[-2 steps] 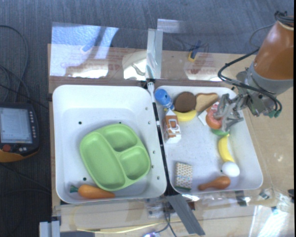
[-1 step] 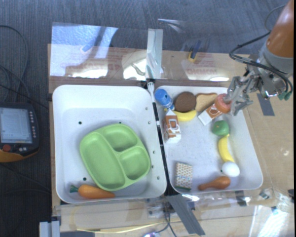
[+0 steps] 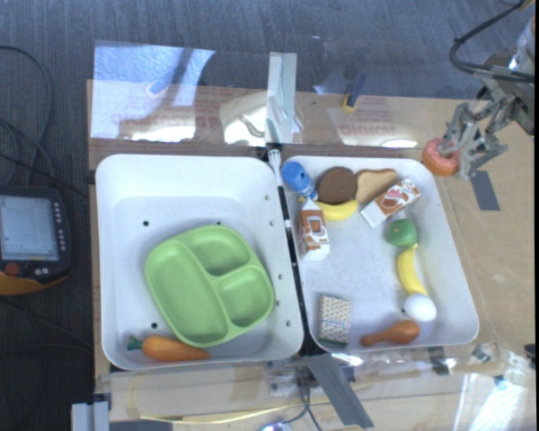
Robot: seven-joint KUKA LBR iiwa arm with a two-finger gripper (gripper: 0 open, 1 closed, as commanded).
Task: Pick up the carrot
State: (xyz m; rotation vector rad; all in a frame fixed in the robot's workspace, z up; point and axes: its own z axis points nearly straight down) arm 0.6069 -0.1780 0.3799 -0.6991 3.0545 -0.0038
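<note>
Camera view: tool (image 3: 472,142) at upper right, well apart from carrot (image 3: 171,349).

Your carrot's chilling in the left bin, bottom corner.

You'll spot the carrot (image 3: 170,349) lying flat on the bin floor, orange body with a little green top at its left end, tapered tip pointing right. It's stretched along the front wall, tucked right up against the near edge of the green divided plate (image 3: 210,283).

bins (image 3: 108,241) 2 | bananas (image 3: 411,272) 2 | carrot (image 3: 171,349) 1 | egg (image 3: 420,308) 1
</note>
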